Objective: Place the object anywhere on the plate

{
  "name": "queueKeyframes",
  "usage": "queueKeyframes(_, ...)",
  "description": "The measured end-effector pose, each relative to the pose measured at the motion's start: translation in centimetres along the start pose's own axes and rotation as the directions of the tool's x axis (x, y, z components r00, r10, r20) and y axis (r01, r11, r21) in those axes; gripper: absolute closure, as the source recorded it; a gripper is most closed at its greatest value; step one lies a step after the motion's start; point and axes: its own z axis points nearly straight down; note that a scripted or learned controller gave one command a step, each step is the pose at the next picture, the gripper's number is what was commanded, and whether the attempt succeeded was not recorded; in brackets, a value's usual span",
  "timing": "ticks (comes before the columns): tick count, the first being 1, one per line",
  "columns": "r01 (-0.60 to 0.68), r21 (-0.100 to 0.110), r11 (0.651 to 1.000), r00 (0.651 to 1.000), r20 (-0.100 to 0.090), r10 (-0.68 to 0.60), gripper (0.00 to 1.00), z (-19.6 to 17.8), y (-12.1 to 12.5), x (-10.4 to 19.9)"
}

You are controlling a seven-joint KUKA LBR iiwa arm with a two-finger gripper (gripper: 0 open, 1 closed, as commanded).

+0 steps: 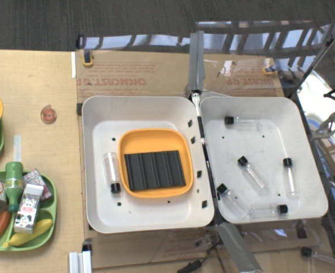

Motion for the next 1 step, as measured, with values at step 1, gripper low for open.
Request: queueKeyframes(1,0.331,0.001,0.944,0.944,0.001,-0.331,0.00,3.14,-1.64,-3.67)
